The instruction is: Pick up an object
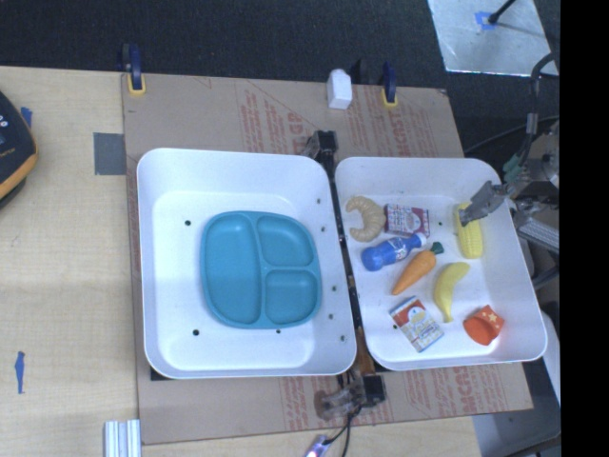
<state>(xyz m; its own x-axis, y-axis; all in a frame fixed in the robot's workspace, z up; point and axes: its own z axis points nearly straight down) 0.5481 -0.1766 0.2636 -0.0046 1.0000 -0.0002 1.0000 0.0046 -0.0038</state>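
The right bin (381,174) holds several small items: a tan croissant (364,217), a red and white carton (406,220), a blue bottle (389,252), an orange carrot (415,270), a yellow banana (449,288), a yellow corn cob (470,237), a second small carton (416,323) and an orange-red piece (483,325). My gripper (479,204) reaches in from the right edge and hangs low over the bin's far right part. It sits just above the top end of the corn cob. Nothing visibly rides in it.
The left bin (162,184) holds a blue divided plate (260,268). Both bins rest on brown cardboard (238,112) clamped to the bench. A white block (339,88) stands at the cardboard's far edge, and a dark device (13,146) lies at the far left.
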